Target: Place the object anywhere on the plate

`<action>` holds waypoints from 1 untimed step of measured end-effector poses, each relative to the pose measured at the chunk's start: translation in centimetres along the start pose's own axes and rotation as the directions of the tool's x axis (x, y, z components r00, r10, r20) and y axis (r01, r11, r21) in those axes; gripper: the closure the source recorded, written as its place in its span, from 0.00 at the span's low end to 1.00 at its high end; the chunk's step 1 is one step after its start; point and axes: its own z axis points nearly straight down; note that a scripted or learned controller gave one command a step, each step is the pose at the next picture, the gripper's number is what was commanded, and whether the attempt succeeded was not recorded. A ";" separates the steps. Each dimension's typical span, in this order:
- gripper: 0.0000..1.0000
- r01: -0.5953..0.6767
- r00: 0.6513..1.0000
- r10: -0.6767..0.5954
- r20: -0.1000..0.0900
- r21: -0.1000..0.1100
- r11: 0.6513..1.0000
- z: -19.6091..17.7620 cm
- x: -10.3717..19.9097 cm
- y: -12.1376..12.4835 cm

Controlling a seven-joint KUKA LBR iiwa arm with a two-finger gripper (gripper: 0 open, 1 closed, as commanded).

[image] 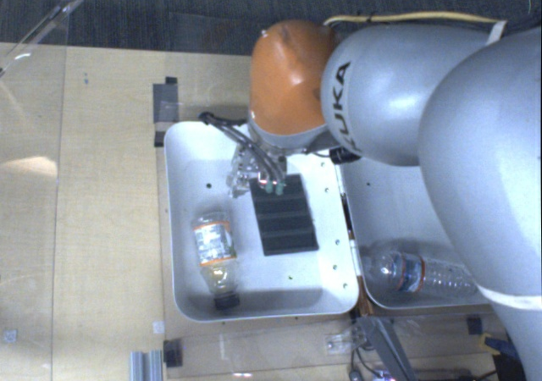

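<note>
A black ridged plate [286, 218] lies flat in the left white bin [185, 201], right of its middle. A small clear bottle with a printed label and amber liquid [215, 254] lies on its side at the bin's front left, its dark cap toward the front rim. My gripper [261, 178] hangs under the orange wrist band, over the plate's far end, its tips near the plate's top edge. Nothing shows between its fingers. The arm hides the bin's back right part.
A larger clear plastic bottle [419, 274] lies on its side in the right bin [373, 295], partly under the arm. The arm's grey body covers most of the right bin. Wooden bench surface surrounds both bins.
</note>
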 end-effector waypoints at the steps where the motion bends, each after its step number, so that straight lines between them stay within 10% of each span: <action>1: 1.00 0.150 0.989 -0.150 0.005 0.001 0.989 -2.9 -5.4 -7.0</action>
